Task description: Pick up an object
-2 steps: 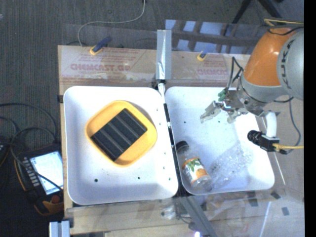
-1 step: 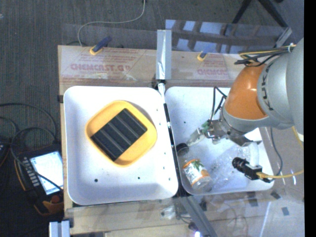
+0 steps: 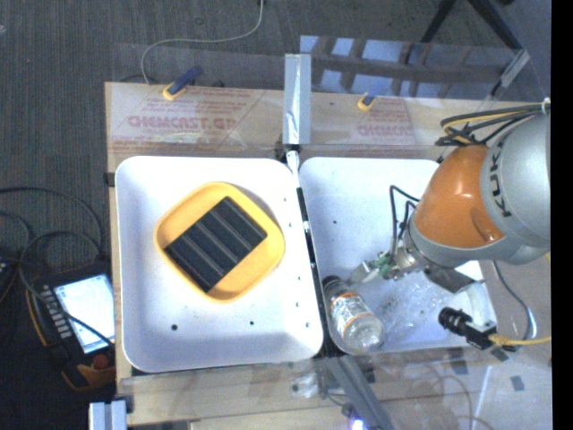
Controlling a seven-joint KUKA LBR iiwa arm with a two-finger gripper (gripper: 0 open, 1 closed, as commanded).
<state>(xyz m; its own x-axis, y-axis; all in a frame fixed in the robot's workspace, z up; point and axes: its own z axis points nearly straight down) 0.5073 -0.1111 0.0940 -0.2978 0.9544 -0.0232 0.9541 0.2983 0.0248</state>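
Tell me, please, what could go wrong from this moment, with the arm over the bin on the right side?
1. The clear plastic bottle with a dark cap lies on its side in the right white bin, close to the wall between the bins; it may roll away or get pinned against that wall.
2. The arm's orange band covers much of this bin, so the camera may judge a grasp poorly.
3. The yellow tray with a black ribbed insert in the left white bin looks wide for the jaws.

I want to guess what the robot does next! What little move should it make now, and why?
Probably a short move toward the clear plastic bottle, then down. The bottle lies on its side in the near left corner of the right bin, and the arm hangs over that same bin just beside it. The yellow dish sits farther off in the left bin.
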